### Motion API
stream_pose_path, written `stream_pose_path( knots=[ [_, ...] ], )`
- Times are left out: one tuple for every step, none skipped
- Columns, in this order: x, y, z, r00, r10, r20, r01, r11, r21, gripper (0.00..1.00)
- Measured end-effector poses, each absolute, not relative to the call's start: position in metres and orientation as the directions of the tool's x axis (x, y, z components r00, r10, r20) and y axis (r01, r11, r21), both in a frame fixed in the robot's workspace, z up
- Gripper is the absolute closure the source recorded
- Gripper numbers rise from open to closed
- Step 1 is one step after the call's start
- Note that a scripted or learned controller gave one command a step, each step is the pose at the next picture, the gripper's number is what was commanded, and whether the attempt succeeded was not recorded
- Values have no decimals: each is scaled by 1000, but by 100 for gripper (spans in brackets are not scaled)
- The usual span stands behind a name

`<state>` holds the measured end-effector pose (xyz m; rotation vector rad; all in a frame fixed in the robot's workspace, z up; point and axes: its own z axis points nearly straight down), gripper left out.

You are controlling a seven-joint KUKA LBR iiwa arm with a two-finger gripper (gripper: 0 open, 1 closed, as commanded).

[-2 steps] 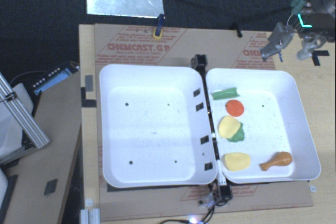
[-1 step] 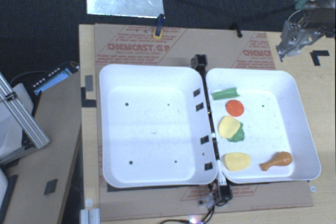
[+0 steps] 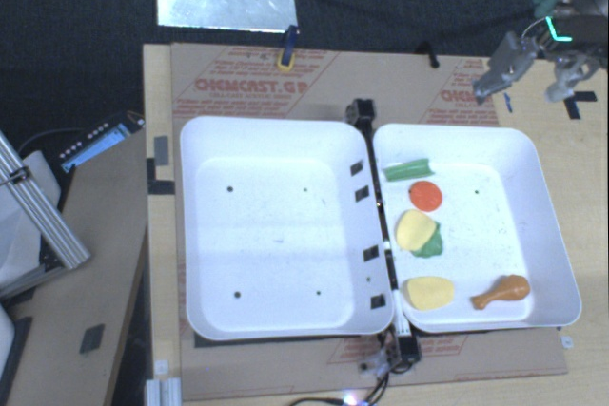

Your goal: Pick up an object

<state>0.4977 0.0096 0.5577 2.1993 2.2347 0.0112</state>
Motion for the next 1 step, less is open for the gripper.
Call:
stream_pose_path(
  knots=[
    [498,10,569,-20,1000,1,1000,20,13,100]
  ],
)
